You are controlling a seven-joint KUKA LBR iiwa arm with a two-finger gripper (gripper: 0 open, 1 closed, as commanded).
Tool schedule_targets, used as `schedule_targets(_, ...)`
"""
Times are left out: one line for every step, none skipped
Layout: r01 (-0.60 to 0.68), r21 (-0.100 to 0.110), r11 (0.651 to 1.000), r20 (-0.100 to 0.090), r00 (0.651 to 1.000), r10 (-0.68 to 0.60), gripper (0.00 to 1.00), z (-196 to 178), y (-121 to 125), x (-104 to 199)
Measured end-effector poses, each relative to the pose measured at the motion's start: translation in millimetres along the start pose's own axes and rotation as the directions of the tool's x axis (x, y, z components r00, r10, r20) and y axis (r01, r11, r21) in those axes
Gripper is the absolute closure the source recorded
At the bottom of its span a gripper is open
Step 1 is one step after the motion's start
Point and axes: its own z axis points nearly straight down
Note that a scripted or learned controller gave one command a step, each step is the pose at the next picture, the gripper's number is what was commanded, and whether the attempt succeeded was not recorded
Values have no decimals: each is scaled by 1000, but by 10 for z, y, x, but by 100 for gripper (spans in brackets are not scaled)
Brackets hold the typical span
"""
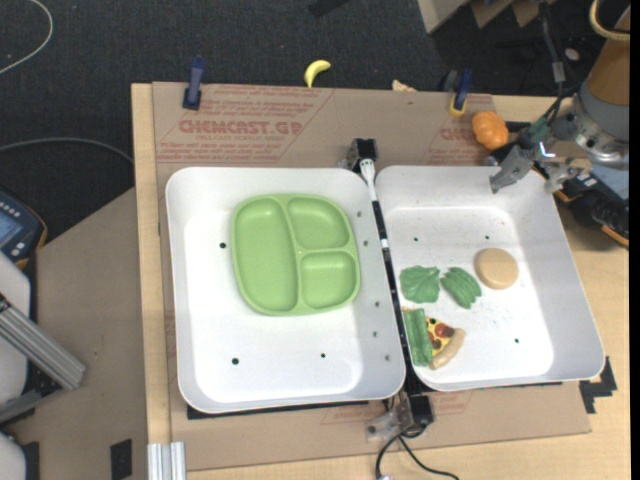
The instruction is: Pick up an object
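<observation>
The gripper hovers over the right bin's far edge; whether its fingers are apart or together cannot be told. Below them lie a tan round cookie, two green leaves and a pizza slice.

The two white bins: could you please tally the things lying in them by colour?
Green: 3 - divided plate, leaf, leaf
Tan: 1 - round cookie
Mixed colours: 1 - pizza slice
Total: 5
</observation>
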Motion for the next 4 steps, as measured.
schedule_targets(0,-8,1000,2,1000,0,0,1065,-587,530)
schedule_targets(0,-21,1000,8,1000,0,0,1127,-1009,703)
schedule_targets(4,1,1000,-2,1000,-4,0,158,-1619,1498)
schedule_targets(-5,3,1000,0,1000,5,0,1242,-1377,857)
